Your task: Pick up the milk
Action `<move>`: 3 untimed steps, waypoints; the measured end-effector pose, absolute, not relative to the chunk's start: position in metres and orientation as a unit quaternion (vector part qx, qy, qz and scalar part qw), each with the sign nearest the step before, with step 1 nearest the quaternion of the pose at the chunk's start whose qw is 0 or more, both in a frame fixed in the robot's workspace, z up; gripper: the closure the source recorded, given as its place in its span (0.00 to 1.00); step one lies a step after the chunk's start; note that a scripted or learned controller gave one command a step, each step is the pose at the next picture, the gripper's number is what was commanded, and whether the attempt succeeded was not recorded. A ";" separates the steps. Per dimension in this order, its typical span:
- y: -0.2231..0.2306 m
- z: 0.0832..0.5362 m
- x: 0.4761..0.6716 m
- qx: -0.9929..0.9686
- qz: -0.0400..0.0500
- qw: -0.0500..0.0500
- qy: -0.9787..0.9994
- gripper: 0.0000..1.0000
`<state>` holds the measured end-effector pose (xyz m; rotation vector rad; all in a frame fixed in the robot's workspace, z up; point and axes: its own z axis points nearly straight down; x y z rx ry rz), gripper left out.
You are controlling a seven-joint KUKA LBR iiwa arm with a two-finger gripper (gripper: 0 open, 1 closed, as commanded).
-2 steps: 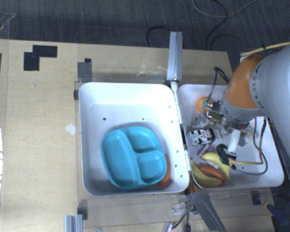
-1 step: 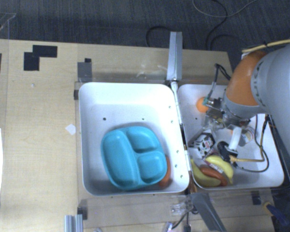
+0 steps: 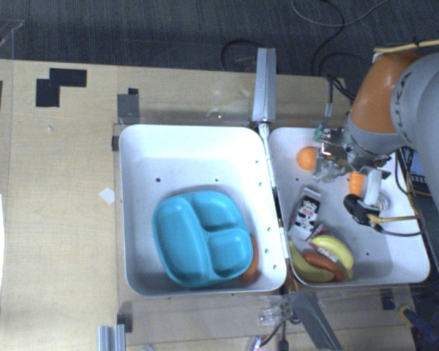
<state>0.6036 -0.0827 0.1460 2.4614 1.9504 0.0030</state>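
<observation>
A: Banana (image 3: 329, 248) at right bin (image 3: 402, 269) front edge; milk carton (image 3: 306, 212) lies just behind it, near the divider.
B: End effector (image 3: 329, 161) hovers by the orange (image 3: 306, 158), grip state unreadable. Approach step; next shift toward carton, descend.

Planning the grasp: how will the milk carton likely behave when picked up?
The milk looks like a small boxy carton lying flat, so it should not roll. Its flat sides probably grip well, though thin walls may dent. It lies close to the banana, so a push might nudge that.
</observation>
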 end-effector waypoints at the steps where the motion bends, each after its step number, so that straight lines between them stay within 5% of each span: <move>1: -0.048 0.184 0.634 0.757 0.001 0.001 0.653 1.00; 2: 0.013 0.183 0.582 0.704 0.001 0.000 0.710 1.00; 3: 0.094 0.183 0.503 0.587 0.000 0.000 0.810 1.00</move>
